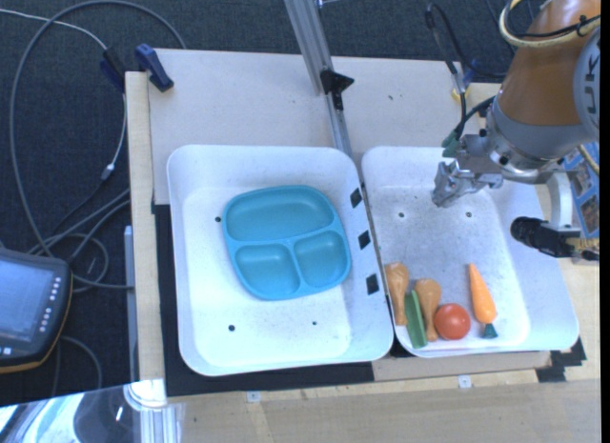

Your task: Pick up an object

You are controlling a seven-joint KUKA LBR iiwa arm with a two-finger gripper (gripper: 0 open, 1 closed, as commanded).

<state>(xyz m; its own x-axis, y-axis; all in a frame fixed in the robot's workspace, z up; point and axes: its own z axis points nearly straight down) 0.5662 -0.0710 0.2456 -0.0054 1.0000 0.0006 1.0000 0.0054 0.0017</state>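
Looking down on the bench, we see two shallow white bins side by side, with the left bin (191, 336) holding a blue divided plate (284, 241) that lies near its centre, its three compartments facing up. The right bin (534, 270) carries the small items, all gathered along its 6 o'clock edge. From the bin's centre, a tomato (453, 321) sits at about 6 o'clock, an orange carrot (480, 294) with a green tip lies just beside it toward 5 o'clock, and a green pod-like piece (415, 311) lies toward 7 o'clock, pressed between two tan pieces (396, 280) whose kind we cannot make out. We find the gripper (451, 187) at roughly 11 o'clock in the right bin, hanging over bare white floor, well apart from the food cluster. Whether it is open or closed we cannot tell, as the metal parts blur together from this angle, and we see nothing held in it. Behind it, the grey arm (548, 70) with its orange band enters from 3 o'clock.
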